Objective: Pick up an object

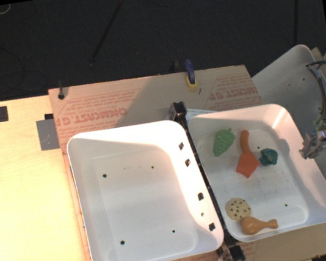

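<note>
The right white bin (317, 176) holds several small objects. A green bumpy piece (224, 142) lies near its back. Next to it is an orange spatula-shaped piece (246, 157), its broad end toward the front. A small dark teal lump (268, 157) sits just right of the orange piece. Toward the front left corner, a round speckled cookie (238, 208) lies beside a tan drumstick (258, 225). All of them rest on the bin floor with nothing touching them.
The left white bin (136, 193) stands beside the right one, with black clips (196, 171) along their shared edge. Cardboard (128, 105) lies under both, with a blue clamp (190, 74) at the back. A pale plate with cables (324, 131) stands at the right.
</note>
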`<state>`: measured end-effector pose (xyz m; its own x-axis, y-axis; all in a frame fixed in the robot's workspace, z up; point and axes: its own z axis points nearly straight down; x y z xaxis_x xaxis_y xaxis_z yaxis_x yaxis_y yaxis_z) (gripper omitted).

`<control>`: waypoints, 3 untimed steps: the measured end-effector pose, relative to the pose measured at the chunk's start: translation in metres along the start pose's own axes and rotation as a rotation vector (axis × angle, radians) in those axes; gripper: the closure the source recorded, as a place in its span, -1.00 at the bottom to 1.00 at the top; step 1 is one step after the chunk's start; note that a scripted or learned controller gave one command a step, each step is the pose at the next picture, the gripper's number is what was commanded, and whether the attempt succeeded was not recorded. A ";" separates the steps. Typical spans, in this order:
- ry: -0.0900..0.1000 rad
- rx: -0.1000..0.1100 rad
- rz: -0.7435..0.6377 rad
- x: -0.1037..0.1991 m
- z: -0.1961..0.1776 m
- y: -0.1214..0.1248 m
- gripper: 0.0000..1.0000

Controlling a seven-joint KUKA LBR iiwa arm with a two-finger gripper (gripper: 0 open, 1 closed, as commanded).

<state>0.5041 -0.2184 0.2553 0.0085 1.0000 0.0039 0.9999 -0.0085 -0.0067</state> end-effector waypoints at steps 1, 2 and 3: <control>0.000 0.001 0.000 -0.001 -0.009 0.000 1.00; 0.001 0.002 -0.002 -0.002 -0.019 0.000 1.00; 0.001 0.002 -0.004 -0.003 -0.028 -0.001 1.00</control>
<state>0.5037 -0.2216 0.2831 0.0042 1.0000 0.0050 1.0000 -0.0042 -0.0088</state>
